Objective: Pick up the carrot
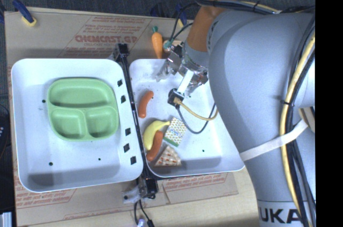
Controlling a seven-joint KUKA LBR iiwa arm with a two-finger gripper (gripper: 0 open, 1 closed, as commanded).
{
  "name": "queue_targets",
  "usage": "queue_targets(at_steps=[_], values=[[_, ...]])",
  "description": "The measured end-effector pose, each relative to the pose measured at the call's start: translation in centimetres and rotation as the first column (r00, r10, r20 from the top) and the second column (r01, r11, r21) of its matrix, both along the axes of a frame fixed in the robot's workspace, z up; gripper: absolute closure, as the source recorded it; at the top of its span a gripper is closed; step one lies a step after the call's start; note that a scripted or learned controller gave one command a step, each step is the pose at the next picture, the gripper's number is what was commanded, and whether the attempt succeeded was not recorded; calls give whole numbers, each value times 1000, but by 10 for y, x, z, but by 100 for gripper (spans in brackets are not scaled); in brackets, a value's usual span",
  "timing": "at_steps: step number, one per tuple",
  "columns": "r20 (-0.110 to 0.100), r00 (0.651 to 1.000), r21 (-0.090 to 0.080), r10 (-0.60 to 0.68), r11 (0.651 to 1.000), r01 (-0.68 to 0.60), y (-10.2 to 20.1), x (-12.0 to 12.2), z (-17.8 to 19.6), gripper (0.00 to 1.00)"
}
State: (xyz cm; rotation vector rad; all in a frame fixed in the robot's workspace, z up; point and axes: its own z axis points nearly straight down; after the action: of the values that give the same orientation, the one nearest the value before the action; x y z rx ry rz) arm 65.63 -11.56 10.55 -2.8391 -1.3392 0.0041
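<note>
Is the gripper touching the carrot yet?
Cannot tell. In the camera view the gripper sits right beside the carrot at the right bin's far rim; neither contact nor gap shows plainly.

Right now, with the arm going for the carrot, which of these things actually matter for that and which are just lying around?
Part of the job:
carrot, lying outside the bins on the cardboard by the right bin's far rim
gripper, near the carrot

Just lying about:
green divided plate in the left bin
sausage
banana
second sausage
patterned packet
waffle-like wedge
</note>
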Motion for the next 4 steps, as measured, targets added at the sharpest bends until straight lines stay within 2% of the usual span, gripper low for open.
queue_targets(at_steps=[1, 2, 4], values=[[-4, 1000, 2, 7, 1000, -7, 1, 0, 10, 100], [-1, 999, 2, 41, 999, -41, 72, -59, 86, 100], [-9, 999, 5, 50, 999, -50, 73, -59, 105, 100]])
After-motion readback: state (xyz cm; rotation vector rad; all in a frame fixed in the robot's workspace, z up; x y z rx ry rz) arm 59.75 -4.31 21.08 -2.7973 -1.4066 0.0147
